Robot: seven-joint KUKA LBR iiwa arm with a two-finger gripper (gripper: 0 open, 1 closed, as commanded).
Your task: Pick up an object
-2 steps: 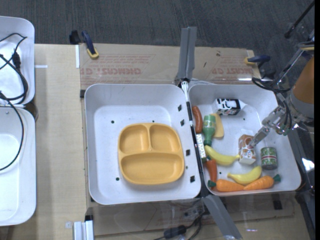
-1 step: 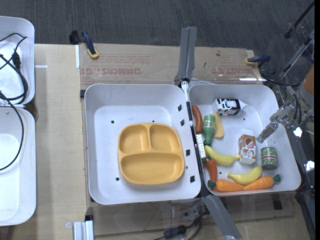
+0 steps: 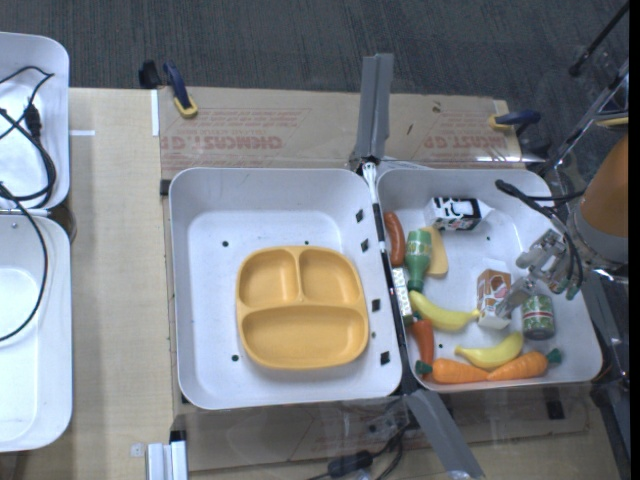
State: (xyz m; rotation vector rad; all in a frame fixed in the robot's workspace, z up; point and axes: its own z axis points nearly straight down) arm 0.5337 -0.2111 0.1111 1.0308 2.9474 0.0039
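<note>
You see hand [image 3: 541, 268] at right edge, over right bin [image 3: 590, 368], above small can [image 3: 538, 317]; grip state: cannot tell. Cardboard [image 3: 270, 133] print reversed, unreadable.

Gripper [image 3: 537, 274] low — arm at right

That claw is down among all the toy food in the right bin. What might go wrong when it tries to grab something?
The gripper sits right between the small can and the little carton, so it may nudge one aside or knock it over rather than grip it. The bananas and carrots lie packed together near the bin wall, so a grab could catch two, or slip off.
</note>
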